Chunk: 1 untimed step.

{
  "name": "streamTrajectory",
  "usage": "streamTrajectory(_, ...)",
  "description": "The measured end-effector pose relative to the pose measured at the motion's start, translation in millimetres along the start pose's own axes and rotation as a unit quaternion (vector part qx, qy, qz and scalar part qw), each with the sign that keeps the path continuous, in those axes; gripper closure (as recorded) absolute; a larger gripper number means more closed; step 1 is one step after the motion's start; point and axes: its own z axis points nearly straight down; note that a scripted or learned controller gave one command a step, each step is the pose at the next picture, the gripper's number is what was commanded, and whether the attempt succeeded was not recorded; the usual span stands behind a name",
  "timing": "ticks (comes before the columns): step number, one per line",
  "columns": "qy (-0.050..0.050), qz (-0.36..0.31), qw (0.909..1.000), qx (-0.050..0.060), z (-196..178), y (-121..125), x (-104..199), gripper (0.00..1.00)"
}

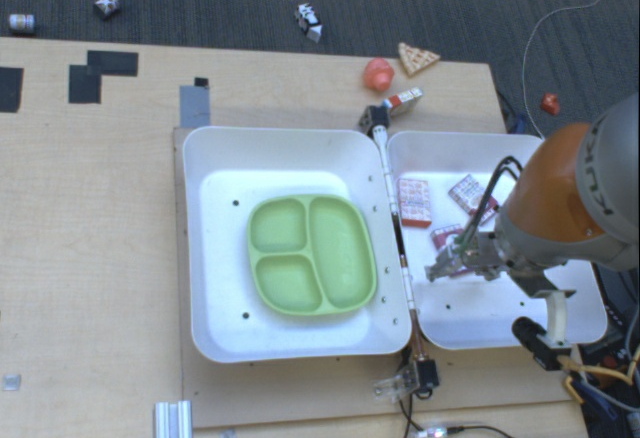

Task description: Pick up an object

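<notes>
Camera view: I look down on the table with two white bins side by side. The left bin carries a green divided plate. The right bin carries the candidates for picking: a flat red-and-white packet near its far left corner, a second small packet just right of it, and a pinkish piece a little nearer, partly covered by the arm. The gripper sits low over the right bin's middle, just beside that pinkish piece; whether it is open, closed or gripping anything I cannot tell, since the grey and orange arm hides the working end. I judge the packets to be light, thin and somewhat pliable, with a glossy wrapper that may slip. Lying flat, they offer little height, so I would take one across its narrow width, at an edge, pressing down close to the bin floor.
</notes>
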Motion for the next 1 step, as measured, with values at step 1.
streamTrajectory(1, 0.0, 0.002, 1.0, 0.005, 21.7, -3.9, -0.9, 0.0)
